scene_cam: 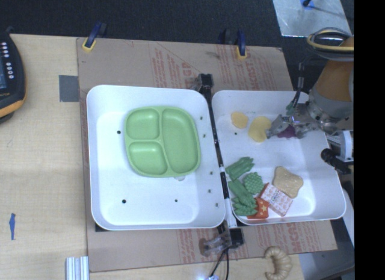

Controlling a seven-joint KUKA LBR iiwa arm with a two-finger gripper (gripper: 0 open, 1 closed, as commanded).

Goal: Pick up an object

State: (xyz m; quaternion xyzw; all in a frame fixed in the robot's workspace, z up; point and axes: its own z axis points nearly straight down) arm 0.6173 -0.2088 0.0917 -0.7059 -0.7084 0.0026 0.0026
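Grey pincer sat low in right white bin, apparently over a small purple object; jaw state unclear, too blurred. Pale yellow round piece lay just beside it, likely next reachable target.

Red print runs along the cardboard sheet under the bins, too blurred to read

The right bin's near half is crowded with green vegetables, a toast slice and a packet; its near-right corner stays bare.
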